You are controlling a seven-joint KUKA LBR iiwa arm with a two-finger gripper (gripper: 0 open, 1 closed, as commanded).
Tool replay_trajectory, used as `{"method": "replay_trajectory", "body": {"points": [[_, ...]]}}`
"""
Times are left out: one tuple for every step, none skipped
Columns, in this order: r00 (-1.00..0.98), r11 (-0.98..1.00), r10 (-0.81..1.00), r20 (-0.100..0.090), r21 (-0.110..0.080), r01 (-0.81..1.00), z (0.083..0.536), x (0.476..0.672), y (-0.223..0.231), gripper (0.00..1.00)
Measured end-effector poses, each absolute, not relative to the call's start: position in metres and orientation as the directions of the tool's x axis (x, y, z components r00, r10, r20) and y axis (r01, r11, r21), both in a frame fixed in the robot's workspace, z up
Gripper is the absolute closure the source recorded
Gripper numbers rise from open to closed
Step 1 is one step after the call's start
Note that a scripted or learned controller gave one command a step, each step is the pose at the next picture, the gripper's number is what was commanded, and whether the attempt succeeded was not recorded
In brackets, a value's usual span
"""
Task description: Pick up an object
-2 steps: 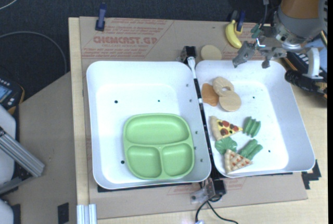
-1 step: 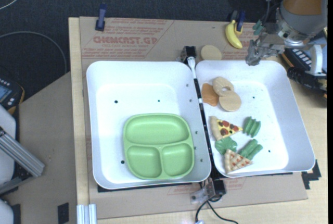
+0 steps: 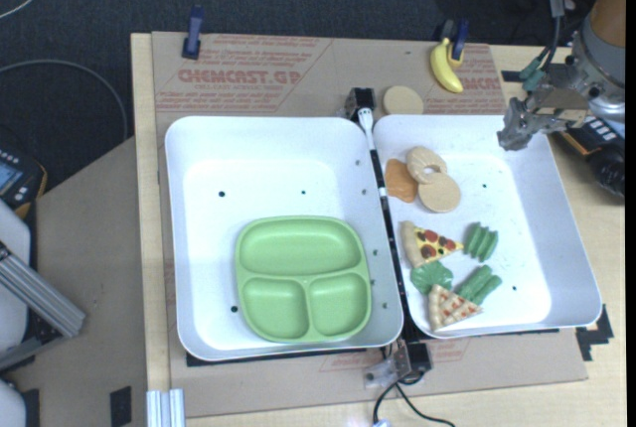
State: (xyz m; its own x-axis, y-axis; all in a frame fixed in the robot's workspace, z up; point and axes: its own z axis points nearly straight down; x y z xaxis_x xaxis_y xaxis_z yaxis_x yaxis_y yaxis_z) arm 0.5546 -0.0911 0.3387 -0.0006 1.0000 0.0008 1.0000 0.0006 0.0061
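Observation:
My gripper (image 3: 516, 131) hangs over the far right corner of the right bin (image 3: 556, 246), with nothing visible in it. The toy food lies to its left and nearer the camera. Tan round slices (image 3: 430, 179) overlap an orange-brown disc (image 3: 397, 183) near the bin's far left. Below them lie a pizza slice (image 3: 429, 242), green bean pieces (image 3: 481, 240), a green leafy piece (image 3: 430, 275), more green beans (image 3: 479, 286) and a second pizza slice (image 3: 452, 307). The left bin (image 3: 199, 177) holds a green divided plate (image 3: 300, 278).
A yellow banana (image 3: 446, 68) and a tan disc (image 3: 402, 100) lie on the bench beyond the right bin. Blue clamps (image 3: 193, 34) (image 3: 458, 34) stand at the board's far edge. Black gear (image 3: 601, 157) sits right of the right bin.

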Motion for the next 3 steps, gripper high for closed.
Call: {"method": "replay_trajectory", "body": {"points": [[0.003,-0.003,1.0,0.003,-0.009,1.0,0.301,0.476,-0.079,1.0],[0.004,-0.004,1.0,0.001,-0.007,1.0,0.254,0.478,-0.11,1.0],[0.003,-0.003,1.0,0.0,-0.008,1.0,0.126,0.524,-0.156,1.0]]}}
